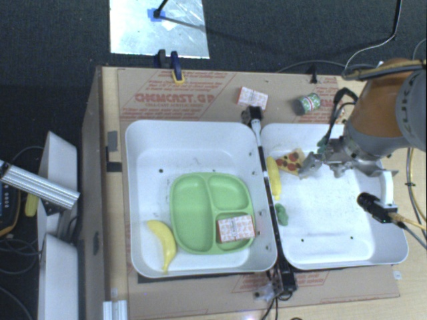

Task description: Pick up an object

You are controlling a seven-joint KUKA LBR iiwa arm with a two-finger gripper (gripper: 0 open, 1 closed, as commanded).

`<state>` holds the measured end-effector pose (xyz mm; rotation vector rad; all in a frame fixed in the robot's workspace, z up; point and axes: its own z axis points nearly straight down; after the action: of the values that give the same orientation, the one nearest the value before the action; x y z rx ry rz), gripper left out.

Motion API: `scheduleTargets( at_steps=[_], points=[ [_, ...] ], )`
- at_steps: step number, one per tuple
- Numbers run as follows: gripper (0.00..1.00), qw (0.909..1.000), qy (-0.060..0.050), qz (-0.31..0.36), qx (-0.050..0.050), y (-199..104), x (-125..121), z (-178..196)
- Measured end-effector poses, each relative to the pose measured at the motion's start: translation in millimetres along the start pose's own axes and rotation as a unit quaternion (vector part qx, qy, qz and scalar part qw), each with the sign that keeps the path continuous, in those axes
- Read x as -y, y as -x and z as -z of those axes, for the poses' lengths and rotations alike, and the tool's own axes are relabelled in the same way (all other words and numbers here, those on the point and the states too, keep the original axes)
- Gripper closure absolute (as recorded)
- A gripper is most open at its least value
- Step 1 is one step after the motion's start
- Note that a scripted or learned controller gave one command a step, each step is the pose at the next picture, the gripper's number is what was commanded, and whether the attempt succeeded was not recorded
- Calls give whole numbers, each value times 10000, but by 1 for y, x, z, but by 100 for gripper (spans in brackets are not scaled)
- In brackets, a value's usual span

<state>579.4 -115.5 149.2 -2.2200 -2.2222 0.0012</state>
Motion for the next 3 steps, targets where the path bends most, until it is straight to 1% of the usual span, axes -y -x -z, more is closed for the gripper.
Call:
scheduleTargets(
  at_steps=[1,2,3],
  points=[
    [0,10000,3,-2,1,30,31,-60],
    [0,10000,35,9,11,52,-26,41],
    [0,10000,0,14,-6,4,-32,-24]
  ],
)
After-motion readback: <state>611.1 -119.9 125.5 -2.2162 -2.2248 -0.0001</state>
